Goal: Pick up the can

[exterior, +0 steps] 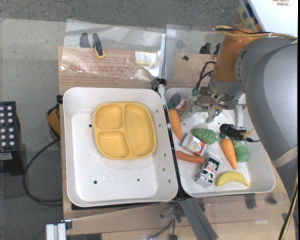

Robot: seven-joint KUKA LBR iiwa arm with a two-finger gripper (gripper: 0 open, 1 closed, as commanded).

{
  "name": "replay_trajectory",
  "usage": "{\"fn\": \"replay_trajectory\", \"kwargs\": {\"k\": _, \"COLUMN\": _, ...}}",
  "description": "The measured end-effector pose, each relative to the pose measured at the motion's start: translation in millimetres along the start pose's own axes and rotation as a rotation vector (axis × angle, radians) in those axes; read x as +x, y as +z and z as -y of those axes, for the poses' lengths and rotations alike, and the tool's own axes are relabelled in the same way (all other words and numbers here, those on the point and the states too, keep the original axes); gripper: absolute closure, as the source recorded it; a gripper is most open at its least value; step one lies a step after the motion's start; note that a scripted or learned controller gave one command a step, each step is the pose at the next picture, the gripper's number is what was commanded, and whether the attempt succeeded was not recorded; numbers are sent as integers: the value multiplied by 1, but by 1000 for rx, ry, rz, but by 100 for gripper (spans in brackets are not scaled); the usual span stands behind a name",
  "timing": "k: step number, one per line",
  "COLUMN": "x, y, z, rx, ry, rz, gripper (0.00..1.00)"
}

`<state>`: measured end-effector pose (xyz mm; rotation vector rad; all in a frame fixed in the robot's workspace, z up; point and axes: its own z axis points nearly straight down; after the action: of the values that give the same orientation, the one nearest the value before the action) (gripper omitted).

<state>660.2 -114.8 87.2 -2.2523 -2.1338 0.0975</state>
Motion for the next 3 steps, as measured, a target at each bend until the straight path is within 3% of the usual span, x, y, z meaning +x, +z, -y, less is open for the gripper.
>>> {"fn": "replay_trajectory", "kwargs": {"k": 3, "x": 6, "y": 0, "z": -1, "rx": -4, "ry": -34, "rz": 2, "gripper": 0}}
